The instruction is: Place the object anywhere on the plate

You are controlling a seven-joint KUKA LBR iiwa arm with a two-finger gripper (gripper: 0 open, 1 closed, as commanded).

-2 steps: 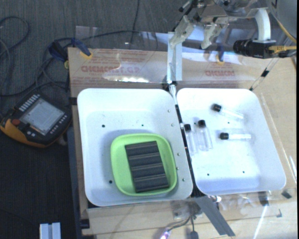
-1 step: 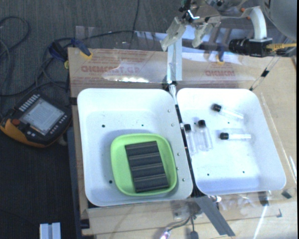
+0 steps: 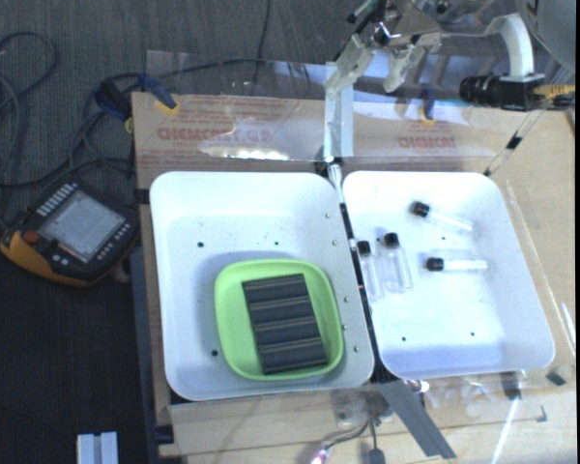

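Camera view: gripper (image 3: 385,54) sits high at 1 o'clock, above the back edge of the bins, fingers spread apart with nothing between them. Left bin (image 3: 179,220) holds a green plate (image 3: 229,293) toward its 5 o'clock corner, with a dark grey ribbed block (image 3: 283,323) lying flat on it. Right bin (image 3: 483,327) holds four clear vials with black caps, all off the plate: one (image 3: 439,217) at 12 o'clock, one (image 3: 454,264) near centre, and two (image 3: 394,261) (image 3: 369,269) side by side near the left wall.
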